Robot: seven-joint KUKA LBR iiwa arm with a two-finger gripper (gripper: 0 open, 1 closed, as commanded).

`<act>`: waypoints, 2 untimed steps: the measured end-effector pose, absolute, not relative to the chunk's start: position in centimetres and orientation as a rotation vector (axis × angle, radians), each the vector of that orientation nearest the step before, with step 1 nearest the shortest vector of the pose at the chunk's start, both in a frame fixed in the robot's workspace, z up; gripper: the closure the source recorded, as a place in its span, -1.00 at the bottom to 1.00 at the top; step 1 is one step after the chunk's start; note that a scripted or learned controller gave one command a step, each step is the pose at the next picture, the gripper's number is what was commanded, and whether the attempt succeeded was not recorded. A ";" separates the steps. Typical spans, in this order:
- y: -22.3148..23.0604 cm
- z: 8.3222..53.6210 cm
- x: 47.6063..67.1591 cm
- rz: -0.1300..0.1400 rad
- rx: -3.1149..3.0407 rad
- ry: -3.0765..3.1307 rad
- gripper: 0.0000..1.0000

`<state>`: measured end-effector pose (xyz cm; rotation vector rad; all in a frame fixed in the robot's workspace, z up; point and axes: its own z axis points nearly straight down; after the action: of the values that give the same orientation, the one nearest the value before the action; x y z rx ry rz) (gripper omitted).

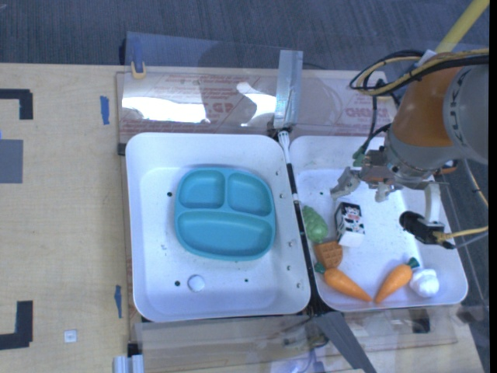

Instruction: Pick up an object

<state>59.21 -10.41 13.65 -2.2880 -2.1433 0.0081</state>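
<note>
Extended in from upper right of camera view with grey arm (472,111), thick link cut off by the frame edge. Showed orange band (418,115) just above wrist (408,160). Pointed gripper (362,189) downward and a bit left, in right half of view, below and left of the band. Had fingers (342,185) spread well apart, one left, one right, tips splayed outward. Gripped nothing between them. Could not tell height of tips above surface beneath.

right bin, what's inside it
Green vegetable, orange waffle, left carrot, right carrot, white toy, small box. The gripper and arm cover the back right of the bin, so what lies under them cannot be seen.
</note>
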 end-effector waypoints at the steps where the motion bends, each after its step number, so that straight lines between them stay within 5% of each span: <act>1: -11.9 9.5 57.9 -0.025 -2.429 -2.013 -1.00; 2: -11.9 10.6 58.0 -0.031 -2.434 -2.013 1.00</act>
<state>58.05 -11.91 10.59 -2.4338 -2.0128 -0.0313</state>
